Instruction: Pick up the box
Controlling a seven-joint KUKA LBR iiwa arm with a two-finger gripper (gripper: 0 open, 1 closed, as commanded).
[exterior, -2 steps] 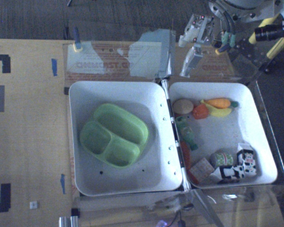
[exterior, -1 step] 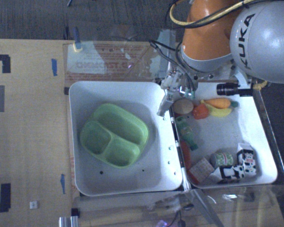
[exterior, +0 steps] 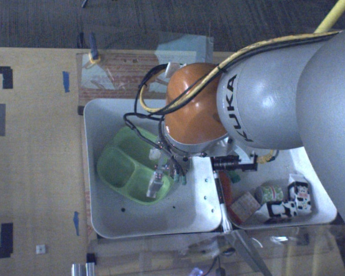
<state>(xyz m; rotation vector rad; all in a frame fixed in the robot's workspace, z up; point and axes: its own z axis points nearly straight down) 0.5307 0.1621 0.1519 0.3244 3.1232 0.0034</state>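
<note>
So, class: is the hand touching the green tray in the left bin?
Cannot tell. In the camera view the hand overlaps the green tray from above, so neither contact nor a gap shows plainly.

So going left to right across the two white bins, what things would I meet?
Green divided tray → gripper over the tray's right edge → reddish-brown box → small greenish can → black-and-white cow toy.

Arm [exterior: 264,96] reaching in from the right, its orange band [exterior: 192,105] lying at frame centre. Gripper [exterior: 161,174] hanging over a green tray [exterior: 123,165] in the left bin [exterior: 103,211]. Brown box [exterior: 244,206], a can [exterior: 270,192] and a black-and-white toy [exterior: 293,203] lying in the right bin [exterior: 328,211], lower right.
</note>
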